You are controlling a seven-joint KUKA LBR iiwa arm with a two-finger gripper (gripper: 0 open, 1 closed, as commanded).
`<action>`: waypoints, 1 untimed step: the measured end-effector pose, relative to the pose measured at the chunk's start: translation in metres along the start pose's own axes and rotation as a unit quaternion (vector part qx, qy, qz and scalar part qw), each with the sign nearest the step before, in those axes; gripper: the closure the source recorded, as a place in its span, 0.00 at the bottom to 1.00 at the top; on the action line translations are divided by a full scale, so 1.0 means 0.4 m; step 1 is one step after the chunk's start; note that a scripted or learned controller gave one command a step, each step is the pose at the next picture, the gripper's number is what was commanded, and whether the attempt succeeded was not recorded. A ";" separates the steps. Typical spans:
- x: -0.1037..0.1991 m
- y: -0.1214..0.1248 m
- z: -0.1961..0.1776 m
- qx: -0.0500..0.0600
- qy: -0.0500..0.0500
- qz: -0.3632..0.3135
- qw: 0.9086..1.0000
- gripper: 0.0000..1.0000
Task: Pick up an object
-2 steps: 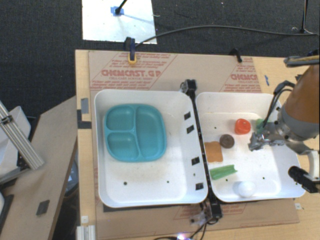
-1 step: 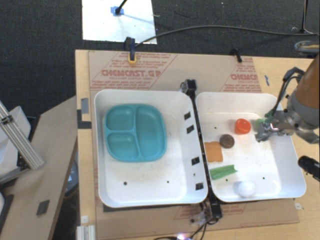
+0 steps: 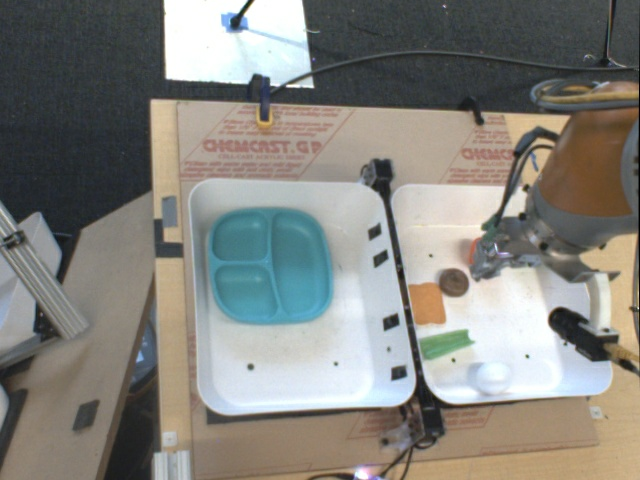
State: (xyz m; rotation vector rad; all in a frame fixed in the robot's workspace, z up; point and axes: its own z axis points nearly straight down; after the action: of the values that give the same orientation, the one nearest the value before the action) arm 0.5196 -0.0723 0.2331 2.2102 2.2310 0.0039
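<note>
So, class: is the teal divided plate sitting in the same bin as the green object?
No, the teal plate lies in the left bin; the green object lies in the right bin.

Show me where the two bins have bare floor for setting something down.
Left bin: bare below and right of the teal divided plate. Right bin: crowded around the gripper, brown disc, orange piece, green piece, white ball.

A single fixed camera looks down on the bench (image 3: 300, 138) at a slant from a moderate height, taking in both white bins: the left bin (image 3: 205, 368) toward 9 o'clock, the right bin (image 3: 560, 378) toward 3 o'clock. The arm (image 3: 590, 168) enters from 3 o'clock, and dark floor lies toward 12 o'clock.
</note>
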 end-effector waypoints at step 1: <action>0.135 0.029 0.019 0.000 0.000 0.001 1.000 1.00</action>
State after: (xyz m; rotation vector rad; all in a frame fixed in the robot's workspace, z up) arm 0.5309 -0.0180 0.2257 2.2120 2.2298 0.0024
